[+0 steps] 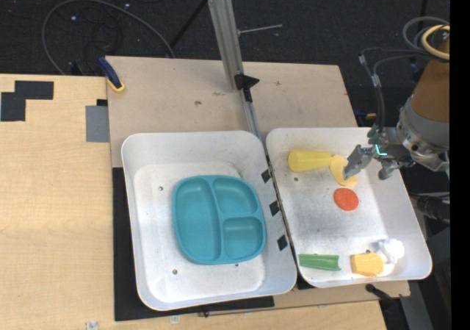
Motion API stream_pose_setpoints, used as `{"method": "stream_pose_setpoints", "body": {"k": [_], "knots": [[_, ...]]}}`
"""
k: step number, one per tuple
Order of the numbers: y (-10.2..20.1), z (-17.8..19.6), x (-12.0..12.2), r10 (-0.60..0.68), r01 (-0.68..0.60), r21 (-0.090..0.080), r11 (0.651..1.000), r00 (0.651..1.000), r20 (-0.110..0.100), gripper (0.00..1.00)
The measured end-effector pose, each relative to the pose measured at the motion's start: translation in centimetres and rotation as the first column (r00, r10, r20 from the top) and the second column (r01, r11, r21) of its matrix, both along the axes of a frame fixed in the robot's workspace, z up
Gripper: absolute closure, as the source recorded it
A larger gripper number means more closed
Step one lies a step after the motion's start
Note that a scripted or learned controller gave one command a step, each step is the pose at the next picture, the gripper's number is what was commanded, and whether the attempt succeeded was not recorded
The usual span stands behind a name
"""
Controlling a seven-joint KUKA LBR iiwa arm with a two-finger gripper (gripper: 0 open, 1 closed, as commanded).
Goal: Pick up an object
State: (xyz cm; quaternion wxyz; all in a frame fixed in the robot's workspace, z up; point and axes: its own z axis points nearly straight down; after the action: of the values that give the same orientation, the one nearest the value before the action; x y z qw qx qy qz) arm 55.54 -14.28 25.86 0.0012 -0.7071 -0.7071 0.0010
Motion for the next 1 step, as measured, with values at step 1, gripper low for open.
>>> {"method": "stream_pose_setpoints", "body": {"k": [1], "knots": [[0.00,0.07,0.04,0.000,0.000,0.000,1.000,1.000,0.002,0.00]]}}
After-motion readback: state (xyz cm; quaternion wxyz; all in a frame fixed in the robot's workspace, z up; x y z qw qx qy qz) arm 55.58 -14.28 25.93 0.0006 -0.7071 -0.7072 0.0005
